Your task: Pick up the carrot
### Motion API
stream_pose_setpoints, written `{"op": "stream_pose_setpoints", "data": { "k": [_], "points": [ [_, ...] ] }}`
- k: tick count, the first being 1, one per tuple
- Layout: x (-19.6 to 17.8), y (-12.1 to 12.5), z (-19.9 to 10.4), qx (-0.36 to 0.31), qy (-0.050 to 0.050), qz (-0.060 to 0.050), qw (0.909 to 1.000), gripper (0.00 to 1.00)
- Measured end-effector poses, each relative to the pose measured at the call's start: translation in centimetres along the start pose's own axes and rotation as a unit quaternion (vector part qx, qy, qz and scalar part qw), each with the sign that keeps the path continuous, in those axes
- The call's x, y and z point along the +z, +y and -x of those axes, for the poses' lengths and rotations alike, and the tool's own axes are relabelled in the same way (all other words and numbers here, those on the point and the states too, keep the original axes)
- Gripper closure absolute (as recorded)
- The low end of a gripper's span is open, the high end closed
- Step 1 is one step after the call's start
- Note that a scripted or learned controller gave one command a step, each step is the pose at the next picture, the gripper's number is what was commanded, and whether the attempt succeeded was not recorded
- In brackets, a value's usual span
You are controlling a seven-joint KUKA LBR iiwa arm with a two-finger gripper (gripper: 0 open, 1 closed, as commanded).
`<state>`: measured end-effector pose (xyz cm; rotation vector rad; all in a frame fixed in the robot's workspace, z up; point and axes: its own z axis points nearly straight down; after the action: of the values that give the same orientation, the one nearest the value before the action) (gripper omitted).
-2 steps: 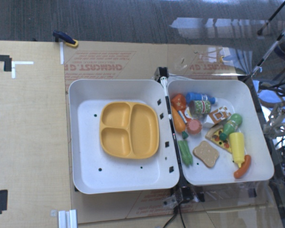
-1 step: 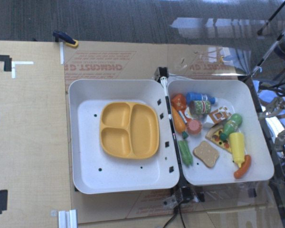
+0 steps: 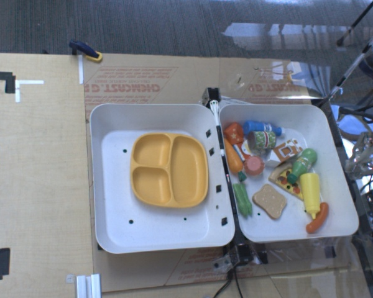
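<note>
Against the left wall of the right bin (image 3: 336, 166) I see the carrot (image 3: 234, 156), lying flat with its tip toward me. Just beside it sits a pink cup (image 3: 254, 166), and a green pea pod (image 3: 242, 198) lies below it. A slice of bread (image 3: 270, 201), a yellow mustard bottle (image 3: 309, 191) and a sausage (image 3: 317, 218) rest further right. On my left bin (image 3: 105, 228) sits a yellow divided plate (image 3: 170, 169). I cannot tell how the end effector stands.
</note>
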<state>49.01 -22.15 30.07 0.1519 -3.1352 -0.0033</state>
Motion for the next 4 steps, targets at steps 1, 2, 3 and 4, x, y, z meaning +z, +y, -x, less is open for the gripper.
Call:
{"op": "stream_pose_setpoints", "data": {
  "k": [1,2,3,4],
  "points": [
    [0.0,0.0,0.0,0.000,0.000,0.000,1.0000,0.00],
    [-0.6,0.0,0.3,-0.001,0.001,0.000,1.0000,1.00],
    [-0.6,0.0,0.4,-0.001,0.001,0.001,1.0000,0.00],
    [-1.1,-0.1,0.7,-0.002,0.002,0.001,1.0000,1.00]
  ]
}}
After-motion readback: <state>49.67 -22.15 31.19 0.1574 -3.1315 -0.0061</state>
